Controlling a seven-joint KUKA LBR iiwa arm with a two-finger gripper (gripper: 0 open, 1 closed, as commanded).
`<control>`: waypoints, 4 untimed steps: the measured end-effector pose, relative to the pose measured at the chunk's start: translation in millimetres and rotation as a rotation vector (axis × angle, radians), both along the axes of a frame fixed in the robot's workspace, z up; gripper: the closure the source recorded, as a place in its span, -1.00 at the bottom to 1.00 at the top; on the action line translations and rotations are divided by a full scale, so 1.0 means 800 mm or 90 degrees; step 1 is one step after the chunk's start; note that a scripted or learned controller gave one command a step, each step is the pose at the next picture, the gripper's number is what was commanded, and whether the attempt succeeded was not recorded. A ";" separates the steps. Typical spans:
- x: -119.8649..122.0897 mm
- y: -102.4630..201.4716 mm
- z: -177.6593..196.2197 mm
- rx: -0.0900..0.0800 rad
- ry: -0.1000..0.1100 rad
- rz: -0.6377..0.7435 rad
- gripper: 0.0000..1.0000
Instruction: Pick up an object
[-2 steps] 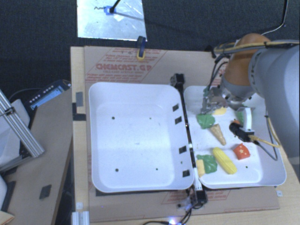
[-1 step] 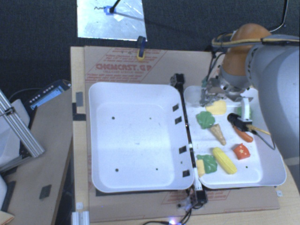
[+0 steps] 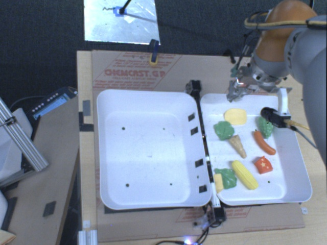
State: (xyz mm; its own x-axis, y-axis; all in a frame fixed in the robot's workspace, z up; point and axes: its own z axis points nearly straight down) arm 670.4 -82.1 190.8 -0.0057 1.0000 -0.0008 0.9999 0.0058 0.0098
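– Black clip at the bench's front edge, right where the two bins meet. Brown cardboard sheet lies under both bins, with red lettering on its far part.
– Bins?
– Both white and shallow, joined along a seam with small black tabs. Other bin: white floor, a few small dark dots. Arm-side bin carries the objects.
– List them, quick.
– Front edge: corn cob, lying at a slant. Just beside it is a green leafy piece, and a yellow block touches that, near the front corner at the seam. Red piece sits toward the outer edge. Middle: tan cone and orange stick, apart. Green floret is just beside the cone's wide end. Second green piece is at the stick's far end. Pale yellow disc lies toward the far edge.
– Gripper?
– Gripper hangs over the arm-side bin's far edge, near the seam corner, just beyond the yellow disc. How wide it stands, or whether it grips anything, I cannot tell: too small and blurred.
– Room?
– Dark fabric-looking ground behind the bench. Shiny silver sheet lies on it. Yellow-and-blue clamp sits at the cardboard's far edge. Tan side table beside the bench holds an aluminium rail and a black-and-blue device.
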 end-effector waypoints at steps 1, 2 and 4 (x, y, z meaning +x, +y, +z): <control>-0.110 0.075 -0.009 0.003 0.010 0.002 1.00; -0.048 0.083 0.191 0.000 -0.008 0.001 1.00; -0.002 0.131 0.256 0.001 0.004 0.001 1.00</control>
State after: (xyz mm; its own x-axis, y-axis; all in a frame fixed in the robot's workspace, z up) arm 668.8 22.5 396.0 -0.0067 1.0000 0.0008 1.0000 0.0067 0.0039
